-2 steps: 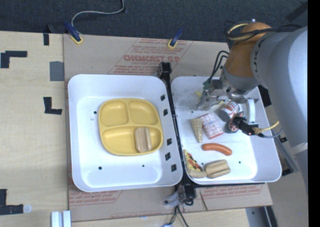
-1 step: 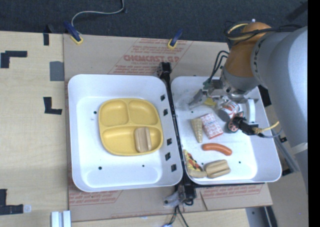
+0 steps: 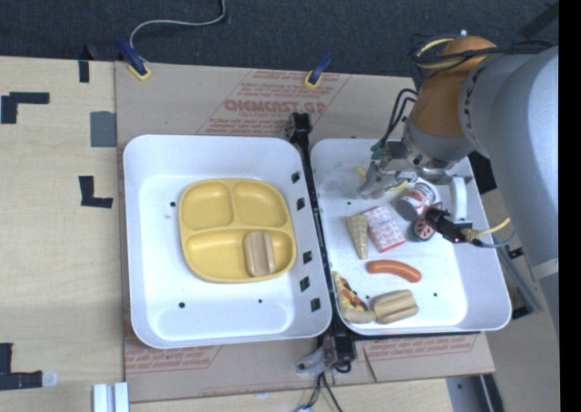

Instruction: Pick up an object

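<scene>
My gripper (image 3: pixel 381 180) hangs low over the back of the right bin (image 3: pixel 495 297), just under the orange wrist band. Its metal fingers point down and left toward the bin floor, with a small yellowish bit beside them. Just to its right lies a small can (image 3: pixel 419 199) with a red and white label. In front of it sit a cheese wedge (image 3: pixel 359 233) and a pink checked packet (image 3: pixel 385 228). Nearer the front lie a sausage (image 3: pixel 394 269), a bread roll (image 3: pixel 395 306) and a hot dog (image 3: pixel 349 296).
The left bin (image 3: pixel 145 247) bears a yellow divided plate (image 3: pixel 218 210) with a bread piece (image 3: pixel 260 253) in its front right compartment. A black divider (image 3: pixel 307 210) runs between the bins. The arm's grey body covers the right bin's far right side.
</scene>
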Motion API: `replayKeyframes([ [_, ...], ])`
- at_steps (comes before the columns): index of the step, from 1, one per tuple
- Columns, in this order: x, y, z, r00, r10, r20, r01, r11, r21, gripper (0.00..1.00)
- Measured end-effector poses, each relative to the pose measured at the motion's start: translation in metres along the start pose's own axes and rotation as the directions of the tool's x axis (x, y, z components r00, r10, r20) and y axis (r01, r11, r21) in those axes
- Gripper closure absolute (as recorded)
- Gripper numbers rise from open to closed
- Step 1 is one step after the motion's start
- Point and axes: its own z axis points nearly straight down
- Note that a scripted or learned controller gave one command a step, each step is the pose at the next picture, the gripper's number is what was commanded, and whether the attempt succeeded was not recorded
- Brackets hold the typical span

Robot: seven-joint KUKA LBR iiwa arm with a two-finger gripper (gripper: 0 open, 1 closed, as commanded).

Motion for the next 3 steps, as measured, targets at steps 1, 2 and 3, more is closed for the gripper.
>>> replayKeyframes([
  [1,0.0,0.0,0.0,1.0,0.0,0.0,0.0,1.0,0.0,0.0],
  [2,0.025,0.027,0.022,1.0,0.007,-0.003,-0.007,1.0,0.029,0.0],
  [3,0.023,0.027,0.013,1.0,0.005,0.003,-0.005,1.0,0.03,1.0],
])
